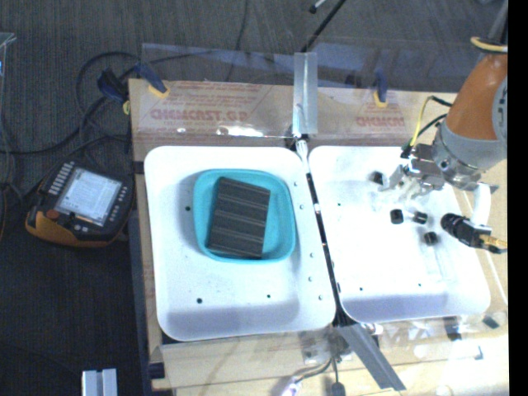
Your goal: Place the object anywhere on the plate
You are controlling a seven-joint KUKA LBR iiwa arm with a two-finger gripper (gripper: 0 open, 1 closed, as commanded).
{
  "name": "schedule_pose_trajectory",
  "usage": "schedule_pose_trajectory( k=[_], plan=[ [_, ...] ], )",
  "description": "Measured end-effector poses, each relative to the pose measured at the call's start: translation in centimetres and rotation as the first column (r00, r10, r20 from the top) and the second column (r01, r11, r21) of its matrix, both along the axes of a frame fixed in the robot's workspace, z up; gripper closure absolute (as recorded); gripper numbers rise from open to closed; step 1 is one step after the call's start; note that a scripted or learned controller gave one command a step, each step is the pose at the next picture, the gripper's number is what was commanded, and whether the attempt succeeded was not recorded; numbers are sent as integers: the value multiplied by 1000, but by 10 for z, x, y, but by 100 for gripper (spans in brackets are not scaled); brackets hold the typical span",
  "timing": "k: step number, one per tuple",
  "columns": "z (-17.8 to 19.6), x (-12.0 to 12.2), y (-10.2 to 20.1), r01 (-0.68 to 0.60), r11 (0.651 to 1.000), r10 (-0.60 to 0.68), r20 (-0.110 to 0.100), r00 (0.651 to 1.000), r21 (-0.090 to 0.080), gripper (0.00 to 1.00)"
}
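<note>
The dark grey ribbed rectangular block lies flat on the turquoise plastic plate, looking stiff and light, best pinched across its short sides. Well right of the plate, the gripper hovers, its opening impossible to judge.

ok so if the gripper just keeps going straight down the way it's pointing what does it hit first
Most likely the bare white floor of the right-hand bin. The gripper points down over that bin's upper right part, with nothing visibly beneath it. Depth is hard to judge from this single slanted view.
</note>
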State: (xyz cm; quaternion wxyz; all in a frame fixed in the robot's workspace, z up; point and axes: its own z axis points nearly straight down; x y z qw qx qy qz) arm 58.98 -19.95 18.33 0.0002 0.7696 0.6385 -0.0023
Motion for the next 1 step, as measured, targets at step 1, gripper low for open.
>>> schedule_pose_trajectory(
  k=[1],
  plan=[
    [0, 0, 0, 0, 1000, 0, 1, 1000, 0, 0]
  ],
)
